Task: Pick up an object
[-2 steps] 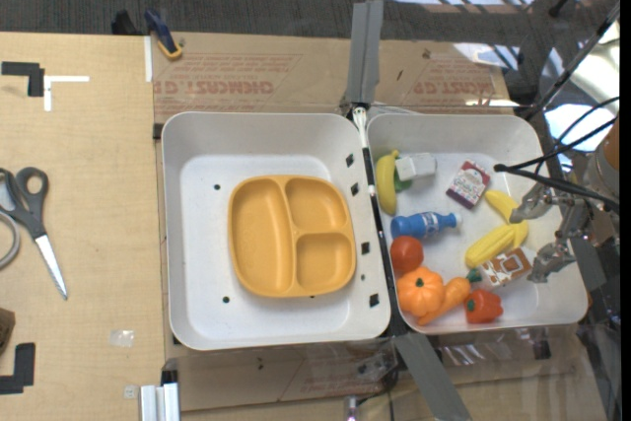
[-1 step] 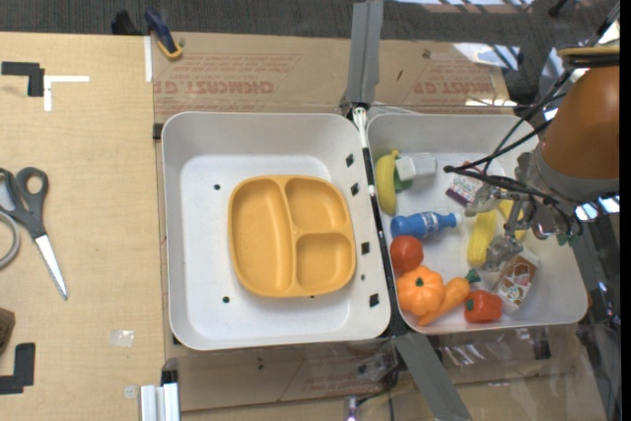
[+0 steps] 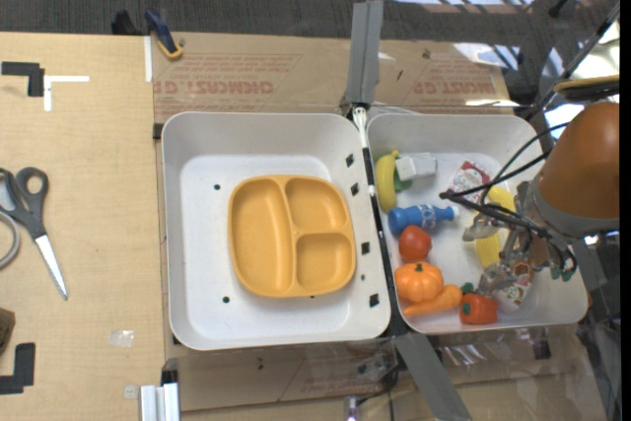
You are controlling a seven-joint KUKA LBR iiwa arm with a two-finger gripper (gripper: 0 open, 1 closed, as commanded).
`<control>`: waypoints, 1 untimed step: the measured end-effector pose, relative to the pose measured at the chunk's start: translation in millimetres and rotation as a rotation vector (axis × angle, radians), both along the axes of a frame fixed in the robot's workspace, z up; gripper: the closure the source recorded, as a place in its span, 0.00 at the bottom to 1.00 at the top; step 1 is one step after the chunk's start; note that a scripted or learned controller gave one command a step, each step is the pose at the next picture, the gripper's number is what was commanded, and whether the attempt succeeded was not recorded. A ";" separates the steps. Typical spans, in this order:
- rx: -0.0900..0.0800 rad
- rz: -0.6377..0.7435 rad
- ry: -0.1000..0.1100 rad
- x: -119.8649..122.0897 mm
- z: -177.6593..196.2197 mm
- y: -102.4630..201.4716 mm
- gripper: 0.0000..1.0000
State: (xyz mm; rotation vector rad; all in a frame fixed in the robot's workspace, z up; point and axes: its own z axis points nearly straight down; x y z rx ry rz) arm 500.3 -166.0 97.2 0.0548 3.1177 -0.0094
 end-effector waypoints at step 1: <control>0.000 0.005 0.005 0.0 8.8 1.2 1.00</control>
